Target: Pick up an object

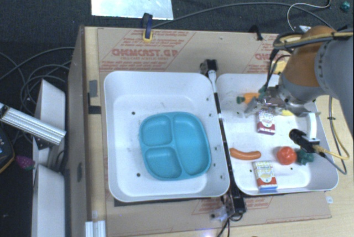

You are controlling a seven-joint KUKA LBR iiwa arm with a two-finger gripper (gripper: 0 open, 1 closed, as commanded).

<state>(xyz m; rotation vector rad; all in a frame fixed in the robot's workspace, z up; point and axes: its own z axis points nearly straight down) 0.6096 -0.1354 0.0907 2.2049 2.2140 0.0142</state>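
My gripper (267, 104) hangs low over the back of the right bin (326, 175), reaching in from the right. Directly in front of it lies a small red and white box (266, 124). An orange carrot with a green top (249, 98) lies just to its left. Nearer the front are an orange sausage (245, 154), a red tomato (286, 155) and a yellow, red and blue carton (265, 175). I see nothing held by the gripper.
A blue divided plate (174, 144) lies in the left bin (119, 97). A small green piece (306, 158) sits right of the tomato. A yellow item (287, 112) peeks out under the wrist. The bins share a thin divider (220, 119).
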